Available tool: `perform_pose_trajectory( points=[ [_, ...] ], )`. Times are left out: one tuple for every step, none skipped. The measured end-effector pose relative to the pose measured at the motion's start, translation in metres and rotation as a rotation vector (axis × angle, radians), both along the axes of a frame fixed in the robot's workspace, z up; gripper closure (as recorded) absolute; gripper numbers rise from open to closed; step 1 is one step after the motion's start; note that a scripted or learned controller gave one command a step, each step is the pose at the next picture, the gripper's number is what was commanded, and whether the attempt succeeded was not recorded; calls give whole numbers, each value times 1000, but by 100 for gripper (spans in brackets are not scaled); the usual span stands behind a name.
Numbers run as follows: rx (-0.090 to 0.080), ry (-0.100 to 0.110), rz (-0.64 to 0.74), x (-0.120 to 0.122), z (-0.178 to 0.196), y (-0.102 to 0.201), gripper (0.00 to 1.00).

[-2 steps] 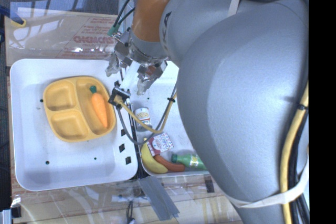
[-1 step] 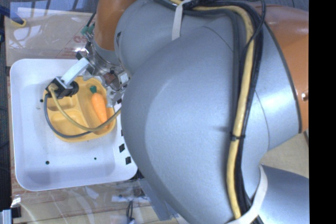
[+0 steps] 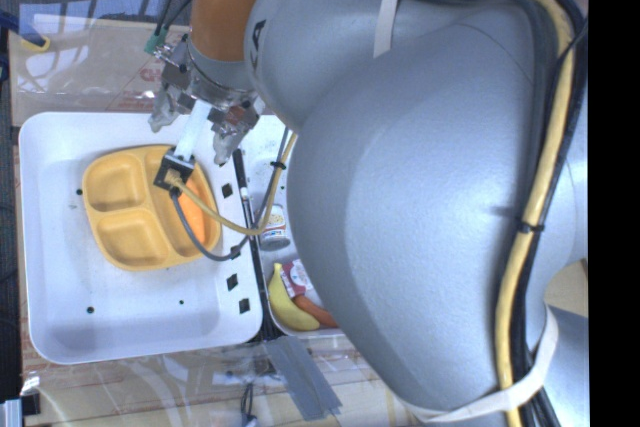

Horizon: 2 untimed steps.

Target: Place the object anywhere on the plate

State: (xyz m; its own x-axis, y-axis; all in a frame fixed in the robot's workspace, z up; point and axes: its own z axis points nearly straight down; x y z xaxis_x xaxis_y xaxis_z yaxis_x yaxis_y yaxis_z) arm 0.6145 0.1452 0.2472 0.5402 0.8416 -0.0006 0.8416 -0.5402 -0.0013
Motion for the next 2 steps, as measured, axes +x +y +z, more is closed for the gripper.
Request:
perform_pose_trajectory(
  points=[
    [1, 3, 50, 1, -26, -32, 0],
    [1, 5, 61, 1, -16, -29, 100]
  ],
)
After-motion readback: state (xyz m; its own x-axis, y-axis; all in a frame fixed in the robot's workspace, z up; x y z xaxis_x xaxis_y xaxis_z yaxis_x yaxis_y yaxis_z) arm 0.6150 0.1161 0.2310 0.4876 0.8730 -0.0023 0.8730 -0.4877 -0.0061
